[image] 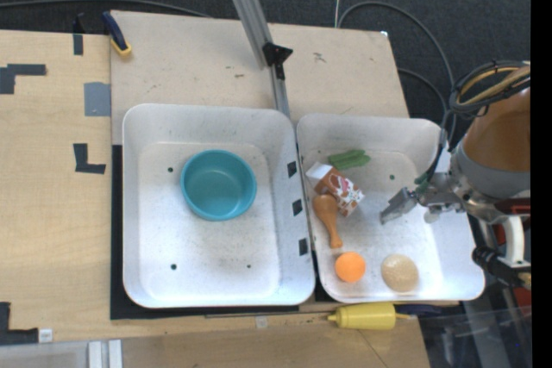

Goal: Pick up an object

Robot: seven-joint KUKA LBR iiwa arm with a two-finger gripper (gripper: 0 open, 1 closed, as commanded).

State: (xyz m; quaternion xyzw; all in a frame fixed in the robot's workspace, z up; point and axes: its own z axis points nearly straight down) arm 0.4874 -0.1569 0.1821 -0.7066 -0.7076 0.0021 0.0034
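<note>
Both bins are white with dark speckles, the left bin (147,271) and the right bin (448,271). The bowl (218,184) is solid teal. Left of the grey metal fingers (395,208) there's a green pepper-looking thing (348,159), a red, white and brown packet (338,188), and a tan-brown drumstick (327,218). Below-left of the fingers is a bright orange ball (350,268), with a pale beige round thing (399,272) beside it. The bottle (367,316) is yellow. The arm has an orange band (509,134) over grey.
</note>
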